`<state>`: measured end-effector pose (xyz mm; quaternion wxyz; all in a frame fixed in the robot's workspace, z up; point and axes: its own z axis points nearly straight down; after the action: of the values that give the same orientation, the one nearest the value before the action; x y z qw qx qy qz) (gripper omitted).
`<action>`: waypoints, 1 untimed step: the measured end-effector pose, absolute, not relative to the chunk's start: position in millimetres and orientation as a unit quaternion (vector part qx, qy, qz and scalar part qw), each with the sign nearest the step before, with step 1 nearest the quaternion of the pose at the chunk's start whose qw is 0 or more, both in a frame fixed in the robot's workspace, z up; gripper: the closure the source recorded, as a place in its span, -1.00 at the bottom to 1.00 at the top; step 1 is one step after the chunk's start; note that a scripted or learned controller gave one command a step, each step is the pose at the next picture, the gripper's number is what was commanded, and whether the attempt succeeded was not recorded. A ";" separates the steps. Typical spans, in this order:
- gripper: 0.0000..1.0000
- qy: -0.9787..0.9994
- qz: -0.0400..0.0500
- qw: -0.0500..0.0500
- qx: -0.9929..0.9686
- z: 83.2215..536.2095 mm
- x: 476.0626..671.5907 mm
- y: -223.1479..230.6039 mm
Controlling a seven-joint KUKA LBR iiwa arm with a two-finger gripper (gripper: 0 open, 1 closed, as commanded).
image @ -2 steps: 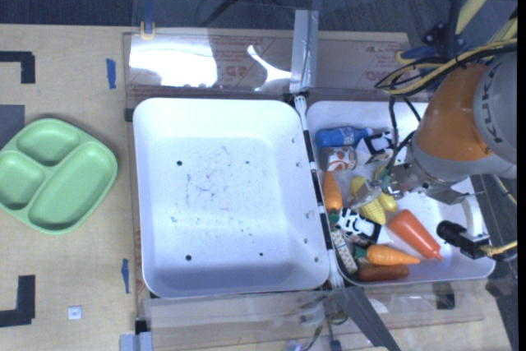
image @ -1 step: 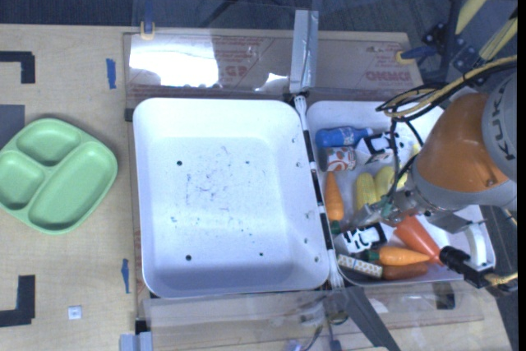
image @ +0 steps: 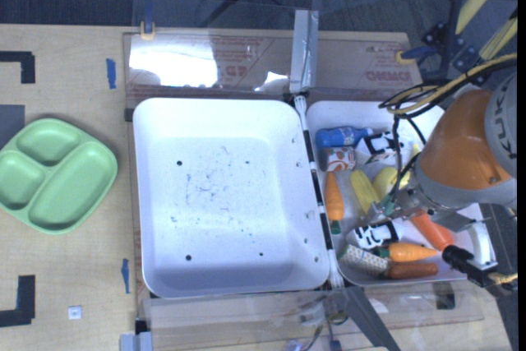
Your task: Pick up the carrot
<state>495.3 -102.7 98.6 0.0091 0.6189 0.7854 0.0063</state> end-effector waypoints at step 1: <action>1.00 0.774 0.001 0.003 0.633 87.2 588.1 -111.0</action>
<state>588.1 -111.0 87.2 0.0026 0.6334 0.7738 0.0012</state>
